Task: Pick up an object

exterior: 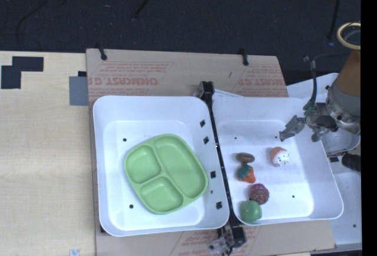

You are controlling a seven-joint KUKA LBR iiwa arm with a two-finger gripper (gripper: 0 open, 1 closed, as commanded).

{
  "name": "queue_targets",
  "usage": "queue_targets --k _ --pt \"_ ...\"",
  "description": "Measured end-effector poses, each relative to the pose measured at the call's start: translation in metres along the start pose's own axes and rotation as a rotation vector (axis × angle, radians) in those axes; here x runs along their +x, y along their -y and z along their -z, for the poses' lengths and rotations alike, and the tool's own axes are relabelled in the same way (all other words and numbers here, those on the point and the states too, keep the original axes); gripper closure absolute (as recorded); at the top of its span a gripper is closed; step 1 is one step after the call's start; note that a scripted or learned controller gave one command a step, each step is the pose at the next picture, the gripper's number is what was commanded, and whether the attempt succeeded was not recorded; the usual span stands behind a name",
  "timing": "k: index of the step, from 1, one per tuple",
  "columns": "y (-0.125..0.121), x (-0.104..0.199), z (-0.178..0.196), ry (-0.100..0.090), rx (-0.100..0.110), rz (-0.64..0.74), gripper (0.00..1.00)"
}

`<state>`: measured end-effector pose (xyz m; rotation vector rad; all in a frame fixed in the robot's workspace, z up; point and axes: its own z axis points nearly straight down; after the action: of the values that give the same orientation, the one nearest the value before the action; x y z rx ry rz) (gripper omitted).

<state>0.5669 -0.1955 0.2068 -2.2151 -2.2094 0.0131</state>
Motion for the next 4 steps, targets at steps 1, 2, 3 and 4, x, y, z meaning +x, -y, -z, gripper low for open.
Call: queue_targets --k 1,2,3,4 --pt "-0.003 0.000 0.008 0.003 -0.014 0.003 0.00" --pt "-0.004 0.004 -0.056 0.000 -0.007 0.003 0.00" --pt "0.004 0.005 -0.118 0.000 -0.006 0.002 0.00" --pt "0.004 0.005 -0.119 0.002 -0.011 0.000 0.00"
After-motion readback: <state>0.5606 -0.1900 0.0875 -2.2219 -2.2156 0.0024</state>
